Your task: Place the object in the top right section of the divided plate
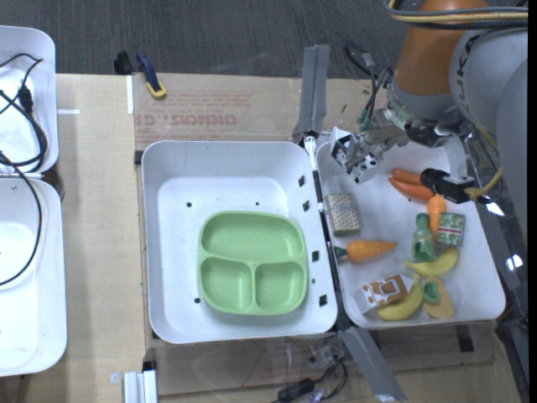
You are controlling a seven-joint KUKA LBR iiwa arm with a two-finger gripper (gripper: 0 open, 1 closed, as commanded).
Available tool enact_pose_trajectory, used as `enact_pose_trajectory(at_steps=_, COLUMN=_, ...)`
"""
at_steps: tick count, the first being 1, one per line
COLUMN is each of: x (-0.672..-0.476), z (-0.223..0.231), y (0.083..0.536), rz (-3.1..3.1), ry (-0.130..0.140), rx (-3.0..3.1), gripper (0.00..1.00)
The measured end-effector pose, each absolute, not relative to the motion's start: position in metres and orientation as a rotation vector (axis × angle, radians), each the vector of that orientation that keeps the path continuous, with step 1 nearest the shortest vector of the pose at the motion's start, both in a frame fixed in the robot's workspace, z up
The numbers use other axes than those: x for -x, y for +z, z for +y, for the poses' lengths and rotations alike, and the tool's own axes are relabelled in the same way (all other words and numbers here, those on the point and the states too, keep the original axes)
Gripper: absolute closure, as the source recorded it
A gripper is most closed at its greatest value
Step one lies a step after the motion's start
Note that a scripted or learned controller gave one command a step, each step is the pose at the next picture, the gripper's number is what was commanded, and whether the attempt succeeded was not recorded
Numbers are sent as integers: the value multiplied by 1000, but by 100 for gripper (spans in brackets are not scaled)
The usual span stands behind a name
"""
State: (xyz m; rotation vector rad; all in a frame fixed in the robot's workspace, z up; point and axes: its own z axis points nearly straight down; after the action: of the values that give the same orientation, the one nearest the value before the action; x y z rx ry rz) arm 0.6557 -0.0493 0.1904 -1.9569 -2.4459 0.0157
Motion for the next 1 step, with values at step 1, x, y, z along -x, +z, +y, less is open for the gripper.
enact_pose_trajectory(at_steps=1, x=-657, z=-49, y=192, rz=-2450, ry=9, rx=1962, gripper=0)
